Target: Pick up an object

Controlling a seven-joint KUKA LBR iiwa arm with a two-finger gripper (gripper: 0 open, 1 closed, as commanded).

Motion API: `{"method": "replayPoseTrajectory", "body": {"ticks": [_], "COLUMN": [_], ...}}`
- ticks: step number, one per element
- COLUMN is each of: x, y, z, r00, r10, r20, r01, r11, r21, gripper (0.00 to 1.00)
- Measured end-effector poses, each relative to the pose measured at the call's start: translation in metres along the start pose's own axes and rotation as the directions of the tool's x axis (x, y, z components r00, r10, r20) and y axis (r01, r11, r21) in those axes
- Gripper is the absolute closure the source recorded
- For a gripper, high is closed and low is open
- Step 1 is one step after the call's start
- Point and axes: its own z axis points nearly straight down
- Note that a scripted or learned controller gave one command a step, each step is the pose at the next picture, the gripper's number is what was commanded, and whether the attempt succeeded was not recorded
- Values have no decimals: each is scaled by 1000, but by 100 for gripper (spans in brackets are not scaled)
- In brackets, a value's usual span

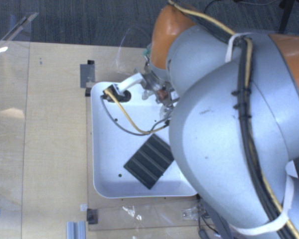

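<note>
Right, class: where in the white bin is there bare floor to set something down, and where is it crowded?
Bare floor runs along the left wall of the shallow white bin, left of the black ribbed rectangular pad, and in the near-left corner. The far end is crowded by the gripper; the grey arm hides the right side.

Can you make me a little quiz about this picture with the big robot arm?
1. True or false: the black ribbed block lies on the wooden bench, outside the white bin.
2. From which side of the picture does the arm reach in? A) left B) right C) bottom-left corner
3. What colour is the band on the arm, near its far end?

Key: 1 false, the block lies inside the bin; 2 B; 3 orange.
</note>
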Motion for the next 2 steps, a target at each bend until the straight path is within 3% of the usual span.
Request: {"method": "replayPoseTrajectory", "body": {"ticks": [1,2], "x": [1,2], "y": [2,3], "z": [-13,-24], "r00": [1000,1000], "r10": [3,3], "r20": [-6,-9], "r01": [-3,-3], "r11": [1000,1000], "r21": [2,5], "gripper": [100,100]}}
